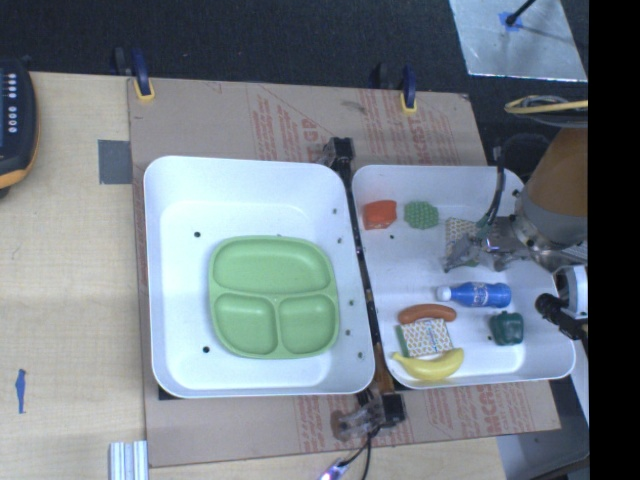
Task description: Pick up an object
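1. Nearest the camera in the right-hand shallow white bin [372, 268], a yellow plastic banana [432, 366] lies by the front wall, with a small speckled packet [427, 339] touching its upper side.
2. Just behind those lies a red-brown sausage-shaped toy [427, 314]; a dark green block [507, 328] sits to the right.
3. A blue and white bottle [474, 294] lies on its side mid-bin.
4. The grey metal pincer [478, 251] is low over the bin just beyond the bottle; its fingers look narrowly spread with nothing visibly between them, though the view is unclear.
5. Farther back sit a flat orange-red piece [379, 214] and a round green knobbly toy [421, 214].
6. The left white bin [170, 268] holds a pale green three-compartment plate [272, 295].
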